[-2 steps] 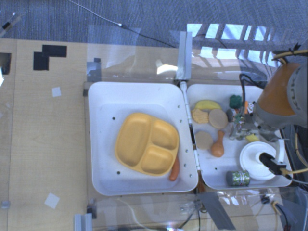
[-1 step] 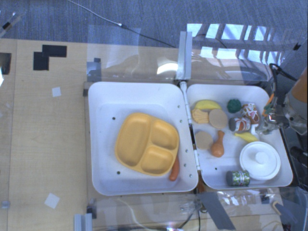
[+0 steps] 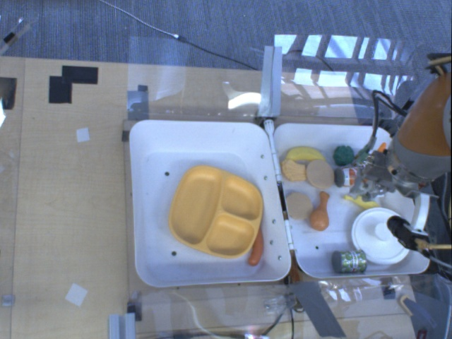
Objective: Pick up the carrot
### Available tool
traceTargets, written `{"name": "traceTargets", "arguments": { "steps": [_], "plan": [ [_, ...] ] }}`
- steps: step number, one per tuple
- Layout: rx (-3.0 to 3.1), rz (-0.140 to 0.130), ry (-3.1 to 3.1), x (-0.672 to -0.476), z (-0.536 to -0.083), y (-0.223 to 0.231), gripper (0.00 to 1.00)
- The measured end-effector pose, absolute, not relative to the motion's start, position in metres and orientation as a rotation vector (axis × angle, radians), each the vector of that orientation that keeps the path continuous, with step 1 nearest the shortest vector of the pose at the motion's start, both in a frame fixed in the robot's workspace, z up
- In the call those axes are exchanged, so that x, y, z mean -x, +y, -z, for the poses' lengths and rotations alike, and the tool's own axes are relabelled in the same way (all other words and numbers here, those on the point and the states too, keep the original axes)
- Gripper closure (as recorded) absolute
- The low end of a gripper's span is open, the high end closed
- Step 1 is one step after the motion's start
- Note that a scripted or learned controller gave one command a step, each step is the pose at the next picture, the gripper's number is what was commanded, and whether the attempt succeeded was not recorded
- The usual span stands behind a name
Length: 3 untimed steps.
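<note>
Leftward, carrot (image 3: 256, 248) in left bin (image 3: 152, 260) beside yellow tray (image 3: 215, 210); gripper (image 3: 367, 181) state unclear, perhaps over right bin (image 3: 304, 260).

No text, brand, number or sign can be read anywhere. The small can (image 3: 349, 261) at about five o'clock in the right bin (image 3: 304, 260) carries a green label, but its print is too small and blurred to make out. The black shapes (image 3: 73, 82) on the counter (image 3: 63, 210) at ten o'clock are plain blocks, not letters.

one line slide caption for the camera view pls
End effector hovers over the right bin while the carrot lies beside the yellow tray in the left bin.
</note>
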State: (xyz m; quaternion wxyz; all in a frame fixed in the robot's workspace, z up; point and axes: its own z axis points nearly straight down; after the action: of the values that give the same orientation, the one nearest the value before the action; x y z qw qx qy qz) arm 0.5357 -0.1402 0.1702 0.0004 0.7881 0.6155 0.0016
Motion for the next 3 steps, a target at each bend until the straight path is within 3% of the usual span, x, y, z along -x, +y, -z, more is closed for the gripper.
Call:
{"name": "traceTargets", "arguments": {
  "steps": [1,2,3],
  "plan": [
    [-2.649,-0.009,1.685,-0.489,-0.251,-0.068,1.0],
    [-2.65,-0.005,1.684,-0.488,-0.25,-0.07,0.0],
    [-2.648,-0.028,1.669,-0.493,-0.108,-0.084,0.0]
  ]
}}
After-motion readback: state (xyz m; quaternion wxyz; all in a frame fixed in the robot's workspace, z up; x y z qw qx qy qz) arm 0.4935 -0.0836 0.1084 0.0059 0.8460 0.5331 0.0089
